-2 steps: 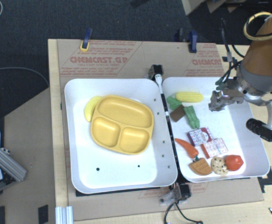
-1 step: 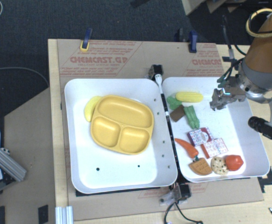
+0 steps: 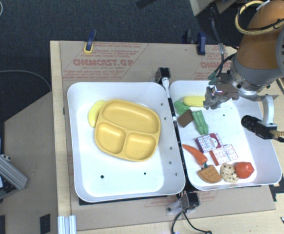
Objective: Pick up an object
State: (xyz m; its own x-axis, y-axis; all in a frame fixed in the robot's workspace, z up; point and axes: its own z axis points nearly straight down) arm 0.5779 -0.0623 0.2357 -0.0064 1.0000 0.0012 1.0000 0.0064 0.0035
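Your gripper [image 3: 214, 100] hangs over the back of the right bin [image 3: 259, 152], just beside the right tip of the toy corn cob [image 3: 193, 100], and you cannot tell from this slanted view whether it is spread or pinched. In that bin you have a green piece [image 3: 181, 106] and a brown block [image 3: 184, 119] near the corn, a green stick [image 3: 199, 122], two red-and-white packets [image 3: 216, 148], an orange carrot [image 3: 195, 153], a cracker [image 3: 228, 172] and a tomato [image 3: 244, 169]. Your left bin [image 3: 83, 145] carries a yellow divided plate [image 3: 127, 129] with a yellow piece [image 3: 94, 112] tucked at its left edge.
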